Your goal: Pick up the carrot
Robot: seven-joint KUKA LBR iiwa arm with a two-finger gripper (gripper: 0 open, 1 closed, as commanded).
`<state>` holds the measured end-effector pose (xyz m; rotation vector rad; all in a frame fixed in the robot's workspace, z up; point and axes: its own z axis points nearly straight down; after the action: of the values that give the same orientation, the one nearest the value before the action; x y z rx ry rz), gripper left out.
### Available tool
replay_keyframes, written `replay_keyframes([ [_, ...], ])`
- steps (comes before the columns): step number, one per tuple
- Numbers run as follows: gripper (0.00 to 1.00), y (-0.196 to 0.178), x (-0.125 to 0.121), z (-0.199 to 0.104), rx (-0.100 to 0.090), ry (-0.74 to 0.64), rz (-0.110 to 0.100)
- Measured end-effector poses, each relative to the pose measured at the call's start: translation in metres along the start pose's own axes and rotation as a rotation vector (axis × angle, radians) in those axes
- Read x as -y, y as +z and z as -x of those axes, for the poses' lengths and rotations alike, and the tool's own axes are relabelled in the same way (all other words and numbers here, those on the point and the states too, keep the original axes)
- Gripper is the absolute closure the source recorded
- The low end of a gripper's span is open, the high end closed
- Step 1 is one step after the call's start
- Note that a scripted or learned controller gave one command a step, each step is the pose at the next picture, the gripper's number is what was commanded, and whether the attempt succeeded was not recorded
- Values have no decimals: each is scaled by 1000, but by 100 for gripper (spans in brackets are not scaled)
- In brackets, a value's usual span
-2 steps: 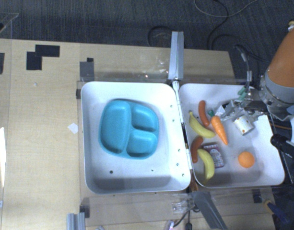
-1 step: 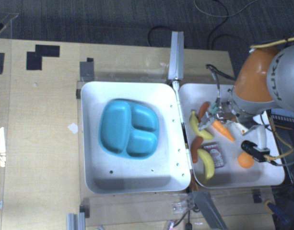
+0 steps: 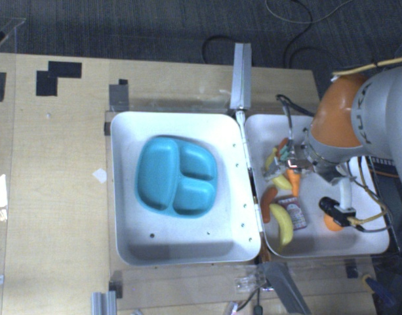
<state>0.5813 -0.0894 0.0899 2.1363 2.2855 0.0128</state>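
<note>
We count two white bins on the desk [image 3: 56, 176], side by side: the left bin [image 3: 122, 195] at 9 o'clock and the right bin [image 3: 368, 241] at 3 o'clock. The left bin holds one blue tray [image 3: 178, 176] with three compartments. In the right bin we count one carrot [image 3: 293, 178], one banana [image 3: 283, 225], one reddish sausage-shaped thing [image 3: 268, 201], one dark packet [image 3: 294, 213], one small yellow piece [image 3: 282, 184] and one small orange round thing [image 3: 331, 224].

The carrot lies toward 9 o'clock of the right bin's middle, with the yellow piece just beside it at 9 o'clock. The banana lies at about 7 o'clock, near the bin's left wall, with the packet touching it on its 3 o'clock side and the sausage-shaped thing at its 11 o'clock. The orange round thing sits at about 5 o'clock.

One arm [image 3: 384, 110] comes in from 3 o'clock, its orange band [image 3: 337, 113] above the bin's 1 o'clock corner. The wrist bends down toward 8 o'clock, so the end effector [image 3: 289, 163] hangs right above the carrot's upper end. We cannot tell whether the end effector is spread or closed
</note>
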Motion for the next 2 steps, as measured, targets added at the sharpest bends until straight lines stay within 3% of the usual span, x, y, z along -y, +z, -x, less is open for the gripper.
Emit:
replay_keyframes([
  [1,100,-12,-3,-2,-3,-3,5],
  [2,100,-125,-18,-47,-4,-37,-8],
])
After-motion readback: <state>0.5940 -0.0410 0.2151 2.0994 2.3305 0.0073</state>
